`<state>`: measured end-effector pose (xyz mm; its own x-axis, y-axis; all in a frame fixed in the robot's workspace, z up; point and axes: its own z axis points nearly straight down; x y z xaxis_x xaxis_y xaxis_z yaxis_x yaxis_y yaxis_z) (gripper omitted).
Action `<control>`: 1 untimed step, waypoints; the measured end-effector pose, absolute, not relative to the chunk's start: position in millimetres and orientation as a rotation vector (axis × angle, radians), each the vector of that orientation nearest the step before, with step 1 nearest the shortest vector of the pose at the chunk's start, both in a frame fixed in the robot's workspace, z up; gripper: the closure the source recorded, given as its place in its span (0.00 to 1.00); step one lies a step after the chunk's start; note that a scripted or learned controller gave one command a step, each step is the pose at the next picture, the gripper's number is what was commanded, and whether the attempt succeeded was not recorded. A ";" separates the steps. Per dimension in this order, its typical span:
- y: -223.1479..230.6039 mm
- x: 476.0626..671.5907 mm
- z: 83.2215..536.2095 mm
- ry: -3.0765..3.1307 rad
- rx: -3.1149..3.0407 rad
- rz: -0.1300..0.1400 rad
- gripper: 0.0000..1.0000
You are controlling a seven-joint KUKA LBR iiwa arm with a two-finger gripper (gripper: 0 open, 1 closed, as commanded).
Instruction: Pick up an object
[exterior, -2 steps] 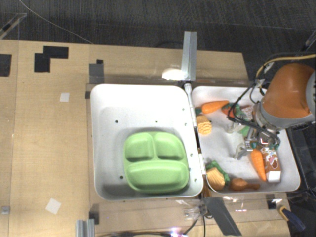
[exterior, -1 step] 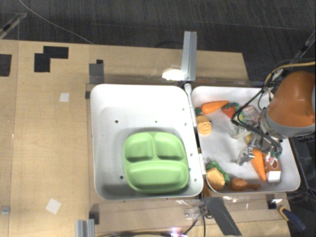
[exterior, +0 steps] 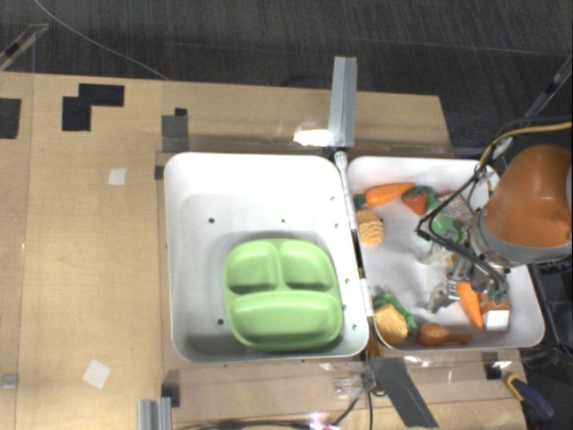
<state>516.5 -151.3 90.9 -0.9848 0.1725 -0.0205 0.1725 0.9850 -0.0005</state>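
Note:
My gripper is low in the right bin, under the grey wrist and its orange band. It looks open. A pale finger stands to the left of a small orange carrot that lies on the bin floor, and the other side of the gripper is at the carrot's upper right. Nothing is lifted. A white block lies just right of the carrot. Cables partly hide the gripper's upper part.
The right bin also holds a larger carrot, a red toy, a corn piece, a leafy corn and a brown piece. In the left bin rests a green divided plate.

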 end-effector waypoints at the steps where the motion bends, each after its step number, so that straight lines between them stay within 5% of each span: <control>1: -140.2 494.0 91.4 3.106 0.254 -0.006 0.00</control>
